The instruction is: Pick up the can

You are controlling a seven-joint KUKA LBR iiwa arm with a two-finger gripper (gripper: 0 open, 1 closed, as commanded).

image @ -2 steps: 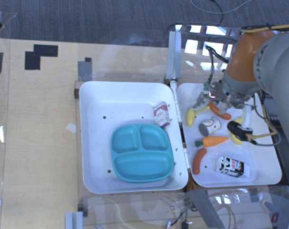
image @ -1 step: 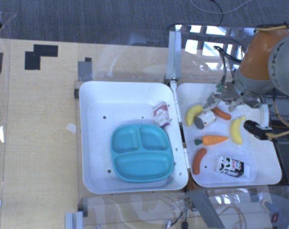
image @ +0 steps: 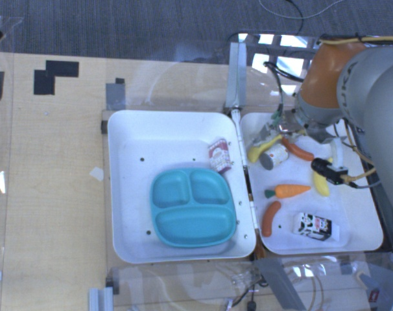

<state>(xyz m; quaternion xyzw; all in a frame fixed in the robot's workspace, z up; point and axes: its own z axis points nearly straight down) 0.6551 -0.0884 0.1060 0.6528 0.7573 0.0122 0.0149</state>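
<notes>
Red-labelled can [image: 219,155] lying in left bin [image: 128,173], writing unreadable, gripper [image: 277,131] over right bin [image: 365,232], jaws' state unclear

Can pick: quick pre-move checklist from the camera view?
1. Small white can with grey end visible in right white bin: ok.
2. Can upright: not ok, lies on its side.
3. Space around can: not ok, yellow banana-shaped toy and orange sausage-shaped toy crowd it.
4. Tool over can: ok, just above it in view.
5. Can held by tool: not ok.
6. Tool opening: cannot tell.
</notes>
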